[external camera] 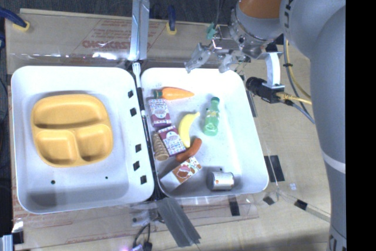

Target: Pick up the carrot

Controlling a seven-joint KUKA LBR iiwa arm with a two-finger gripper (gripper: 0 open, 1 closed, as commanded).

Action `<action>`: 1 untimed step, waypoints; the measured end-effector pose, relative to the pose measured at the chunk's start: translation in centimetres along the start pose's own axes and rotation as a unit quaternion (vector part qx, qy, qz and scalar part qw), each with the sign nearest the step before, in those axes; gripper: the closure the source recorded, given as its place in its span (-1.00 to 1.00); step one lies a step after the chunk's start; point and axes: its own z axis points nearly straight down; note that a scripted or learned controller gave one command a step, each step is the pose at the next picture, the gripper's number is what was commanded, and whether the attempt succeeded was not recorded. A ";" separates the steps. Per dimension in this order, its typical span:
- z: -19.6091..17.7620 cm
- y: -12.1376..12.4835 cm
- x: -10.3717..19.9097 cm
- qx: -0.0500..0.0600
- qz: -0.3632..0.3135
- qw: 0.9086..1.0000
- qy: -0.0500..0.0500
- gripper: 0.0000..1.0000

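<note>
One carrot [177, 92], carton [159, 112] just beside

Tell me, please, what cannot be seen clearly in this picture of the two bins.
- Gripper: its fingers are small and blurred, above the right bin's far rim; their state is unclear.
- Small cartons: labels too small to read.
- Arm: cut off by the top edge.
- Carrot: fully visible, lying free.

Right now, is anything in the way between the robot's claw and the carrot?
Nothing visible is. The gripper hangs over the right bin's far edge, and the carrot lies just inside, near that edge. Bare white floor lies between them. The small box sits on the carrot's near side.
</note>
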 end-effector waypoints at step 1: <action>1.4 -2.3 -4.2 0.000 -0.032 0.999 0.000 -1.00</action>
